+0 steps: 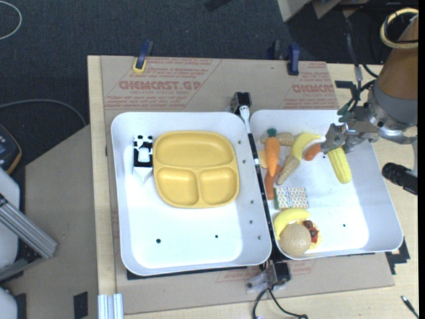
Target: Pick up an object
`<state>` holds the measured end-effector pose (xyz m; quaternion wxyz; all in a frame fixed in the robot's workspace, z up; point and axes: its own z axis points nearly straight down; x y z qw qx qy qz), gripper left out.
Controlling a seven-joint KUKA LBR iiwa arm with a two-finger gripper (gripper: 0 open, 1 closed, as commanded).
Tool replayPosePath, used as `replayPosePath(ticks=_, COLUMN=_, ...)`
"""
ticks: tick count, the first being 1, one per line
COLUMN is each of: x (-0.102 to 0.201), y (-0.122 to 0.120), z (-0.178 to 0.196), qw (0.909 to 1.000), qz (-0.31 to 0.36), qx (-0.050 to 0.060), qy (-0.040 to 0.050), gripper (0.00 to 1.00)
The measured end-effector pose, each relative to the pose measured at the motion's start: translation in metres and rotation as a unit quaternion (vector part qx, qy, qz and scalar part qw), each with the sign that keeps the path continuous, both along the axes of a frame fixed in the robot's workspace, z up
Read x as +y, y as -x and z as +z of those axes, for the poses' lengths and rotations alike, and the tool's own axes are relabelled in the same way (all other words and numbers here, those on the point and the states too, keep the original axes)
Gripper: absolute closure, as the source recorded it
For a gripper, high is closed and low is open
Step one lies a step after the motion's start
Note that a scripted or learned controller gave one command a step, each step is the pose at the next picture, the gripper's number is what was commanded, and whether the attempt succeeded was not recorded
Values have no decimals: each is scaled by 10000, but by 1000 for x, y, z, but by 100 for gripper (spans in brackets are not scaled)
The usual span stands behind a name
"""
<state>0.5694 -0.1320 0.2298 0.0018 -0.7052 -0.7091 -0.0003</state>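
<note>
The right bin [372, 211] holds several toy foods. A yellow corn cob [341, 165] lies at its upper right, with a small orange-red piece [311, 151] and a yellow fruit [303, 140] to its left. My gripper [335, 142] hangs over the top end of the corn cob, just right of the orange-red piece. An orange carrot [272, 153], a beige stick [287, 169] and a patterned cracker [292, 196] lie toward the bin's left side. A yellow piece [291, 216] and a round bun [296, 240] sit near the front.
The left bin [186, 238] carries a yellow divided plate [196, 167] and a small black-and-white object [143, 153] by its left wall. A black clip [240, 102] sits where the two bins meet at the back. The arm [398, 92] enters from the right.
</note>
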Motion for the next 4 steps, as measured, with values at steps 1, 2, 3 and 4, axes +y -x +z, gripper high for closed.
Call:
replayPosePath(ticks=1, x=64, y=-6, z=1, qw=10000, qz=4, qx=-1, qy=3, gripper=100)
replayPosePath(ticks=2, x=119, y=-12, z=6, qw=10000, qz=1, qx=-18, qy=10, gripper=100)
replayPosePath(ticks=3, x=133, y=-10, z=-11, qw=10000, qz=-19, qx=12, qy=11, gripper=100)
replayPosePath(ticks=4, x=125, y=-7, z=-14, qw=10000, qz=-33, qx=5, qy=12, gripper=100)
